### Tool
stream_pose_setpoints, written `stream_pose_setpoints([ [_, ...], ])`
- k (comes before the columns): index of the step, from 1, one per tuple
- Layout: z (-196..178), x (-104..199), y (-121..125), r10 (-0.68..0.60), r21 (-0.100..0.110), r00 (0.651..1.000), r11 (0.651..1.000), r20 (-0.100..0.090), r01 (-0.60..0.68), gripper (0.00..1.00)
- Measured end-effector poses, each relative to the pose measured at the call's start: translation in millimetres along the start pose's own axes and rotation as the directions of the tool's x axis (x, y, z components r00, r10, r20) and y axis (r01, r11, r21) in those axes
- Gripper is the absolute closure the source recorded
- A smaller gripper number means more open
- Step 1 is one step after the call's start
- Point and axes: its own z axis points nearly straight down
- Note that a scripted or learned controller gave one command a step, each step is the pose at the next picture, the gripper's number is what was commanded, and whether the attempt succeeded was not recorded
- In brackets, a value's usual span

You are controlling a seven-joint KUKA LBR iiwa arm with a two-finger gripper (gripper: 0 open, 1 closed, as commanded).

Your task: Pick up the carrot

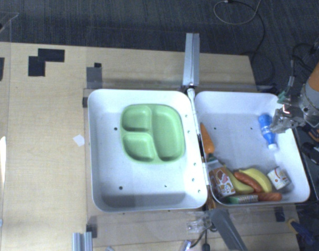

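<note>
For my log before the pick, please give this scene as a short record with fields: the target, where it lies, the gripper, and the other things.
target: carrot
target place: right bin, along its left wall
gripper: over the right bin's right side, apart from the carrot
near gripper: blue bottle
left bin: green divided plate
right bin front: banana, small packages
</note>
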Motion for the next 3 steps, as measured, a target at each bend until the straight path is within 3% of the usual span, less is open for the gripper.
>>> stream_pose_setpoints([
  [1,-89.6,15.1,68.9,0.023,-0.002,1.000,1.000,0.000,-0.023,1.00],
  [2,-101.1,17.5,70.2,0.013,-0.006,1.000,1.000,0.001,-0.013,1.00],
  [3,-159.2,5.6,22.6,-0.113,-0.003,0.994,0.994,0.000,0.113,1.00],
])
